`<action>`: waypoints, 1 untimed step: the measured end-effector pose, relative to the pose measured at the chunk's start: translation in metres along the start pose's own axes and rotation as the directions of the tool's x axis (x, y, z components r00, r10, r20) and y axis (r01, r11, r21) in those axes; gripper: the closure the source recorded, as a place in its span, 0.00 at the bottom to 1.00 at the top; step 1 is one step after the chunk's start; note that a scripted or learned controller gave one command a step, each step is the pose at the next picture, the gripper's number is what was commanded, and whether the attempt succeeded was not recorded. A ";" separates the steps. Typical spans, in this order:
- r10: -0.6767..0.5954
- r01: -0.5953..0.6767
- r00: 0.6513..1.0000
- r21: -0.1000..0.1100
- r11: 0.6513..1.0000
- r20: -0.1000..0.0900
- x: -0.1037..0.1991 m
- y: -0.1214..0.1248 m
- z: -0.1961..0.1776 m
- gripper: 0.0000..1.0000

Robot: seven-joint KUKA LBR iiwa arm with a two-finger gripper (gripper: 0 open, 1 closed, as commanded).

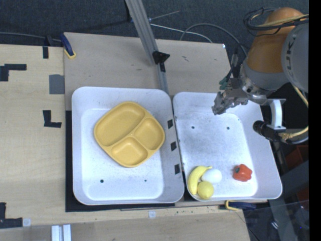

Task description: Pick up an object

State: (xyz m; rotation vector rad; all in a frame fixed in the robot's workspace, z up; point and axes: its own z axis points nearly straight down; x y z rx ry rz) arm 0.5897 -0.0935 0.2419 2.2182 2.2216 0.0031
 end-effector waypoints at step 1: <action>-0.005 0.005 1.000 0.005 1.000 -0.001 0.059 -0.016 0.010 1.00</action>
